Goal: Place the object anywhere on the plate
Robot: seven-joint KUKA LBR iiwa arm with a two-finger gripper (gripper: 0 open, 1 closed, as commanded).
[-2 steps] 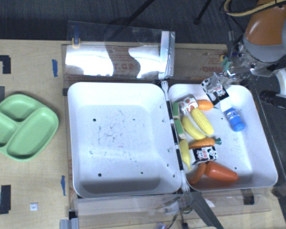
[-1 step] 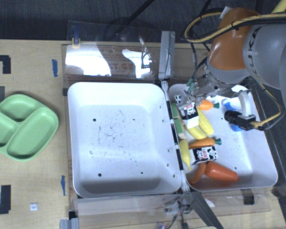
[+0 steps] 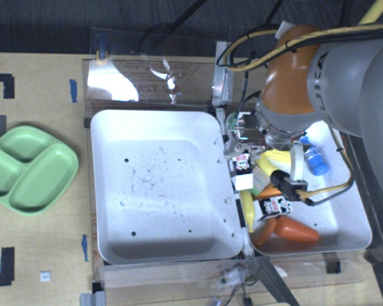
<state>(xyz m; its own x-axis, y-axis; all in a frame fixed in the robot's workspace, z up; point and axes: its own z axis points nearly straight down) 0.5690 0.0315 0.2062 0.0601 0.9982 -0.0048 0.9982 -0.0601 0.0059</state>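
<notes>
A green plate [image 3: 30, 169] with three compartments lies on the wooden bench at the far left, outside the bins. My gripper [image 3: 262, 182] is down in the right bin [image 3: 351, 228], low among a pile of objects near its left wall. Around it lie a yellow piece [image 3: 272, 160], a long yellow banana-like item [image 3: 246, 210], an orange-red carrot-like item [image 3: 295, 231] and a blue bottle [image 3: 316, 160]. The wrist and its cables hide what sits directly under the gripper. I cannot make out any object held.
The left white bin [image 3: 159, 177] stands between the right bin and the plate. A clear plastic panel [image 3: 147, 78] rises behind the left bin. Black markers [image 3: 3, 87] and blue tape [image 3: 73, 90] lie flat on the bench around the plate.
</notes>
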